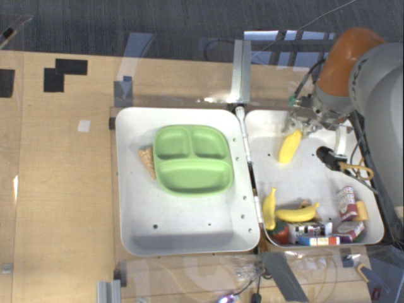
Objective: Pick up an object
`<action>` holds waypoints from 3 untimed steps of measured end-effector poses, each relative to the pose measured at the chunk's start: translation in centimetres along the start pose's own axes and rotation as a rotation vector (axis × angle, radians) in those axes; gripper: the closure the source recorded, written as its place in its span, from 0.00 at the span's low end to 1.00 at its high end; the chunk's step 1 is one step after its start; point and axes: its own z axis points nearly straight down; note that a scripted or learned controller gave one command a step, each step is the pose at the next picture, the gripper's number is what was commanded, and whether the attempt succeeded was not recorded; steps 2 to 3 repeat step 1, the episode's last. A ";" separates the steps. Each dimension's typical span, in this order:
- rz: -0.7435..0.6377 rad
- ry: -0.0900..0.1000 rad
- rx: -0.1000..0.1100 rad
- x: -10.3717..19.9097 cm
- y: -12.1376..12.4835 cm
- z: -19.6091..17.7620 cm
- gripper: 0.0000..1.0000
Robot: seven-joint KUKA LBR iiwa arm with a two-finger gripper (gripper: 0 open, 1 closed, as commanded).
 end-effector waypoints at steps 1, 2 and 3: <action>0.130 0.001 0.007 5.7 -2.1 -10.1 1.00; 0.130 0.001 0.007 5.7 -2.1 -10.1 1.00; 0.130 0.001 0.007 5.7 -2.1 -10.1 1.00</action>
